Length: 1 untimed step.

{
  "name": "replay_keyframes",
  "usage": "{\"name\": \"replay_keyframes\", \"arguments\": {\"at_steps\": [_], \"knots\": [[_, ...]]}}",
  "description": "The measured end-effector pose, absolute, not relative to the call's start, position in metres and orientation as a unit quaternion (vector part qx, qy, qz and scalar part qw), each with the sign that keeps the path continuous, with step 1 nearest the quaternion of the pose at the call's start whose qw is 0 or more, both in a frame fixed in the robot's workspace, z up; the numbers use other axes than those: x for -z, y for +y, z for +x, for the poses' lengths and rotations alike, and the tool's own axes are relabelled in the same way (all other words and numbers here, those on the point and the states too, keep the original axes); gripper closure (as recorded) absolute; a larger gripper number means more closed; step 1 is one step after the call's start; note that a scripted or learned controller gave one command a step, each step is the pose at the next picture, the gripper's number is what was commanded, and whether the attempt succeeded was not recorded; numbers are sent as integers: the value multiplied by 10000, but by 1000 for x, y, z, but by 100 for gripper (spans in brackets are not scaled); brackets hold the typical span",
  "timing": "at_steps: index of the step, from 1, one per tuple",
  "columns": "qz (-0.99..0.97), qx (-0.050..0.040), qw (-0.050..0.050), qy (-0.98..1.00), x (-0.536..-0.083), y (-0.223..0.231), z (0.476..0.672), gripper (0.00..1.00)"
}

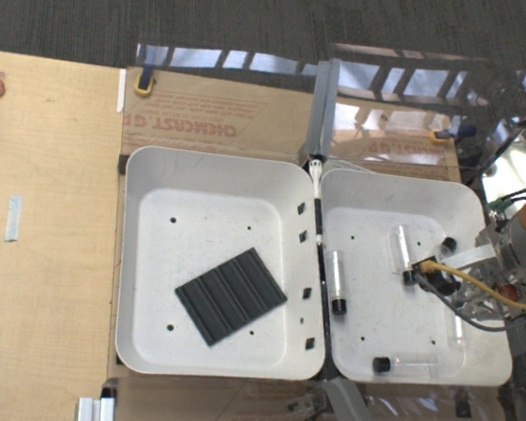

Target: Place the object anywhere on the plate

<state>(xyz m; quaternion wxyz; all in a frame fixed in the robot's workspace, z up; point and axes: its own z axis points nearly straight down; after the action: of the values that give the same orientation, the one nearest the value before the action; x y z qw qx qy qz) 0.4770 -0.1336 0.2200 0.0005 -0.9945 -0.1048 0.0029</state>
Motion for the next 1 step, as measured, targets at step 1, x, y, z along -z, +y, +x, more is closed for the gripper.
{"name": "replay_keyframes", "arguments": {"at_steps": [1], "knots": [[-9926,-26,6,-1215,-190,-71,477,100]]}}
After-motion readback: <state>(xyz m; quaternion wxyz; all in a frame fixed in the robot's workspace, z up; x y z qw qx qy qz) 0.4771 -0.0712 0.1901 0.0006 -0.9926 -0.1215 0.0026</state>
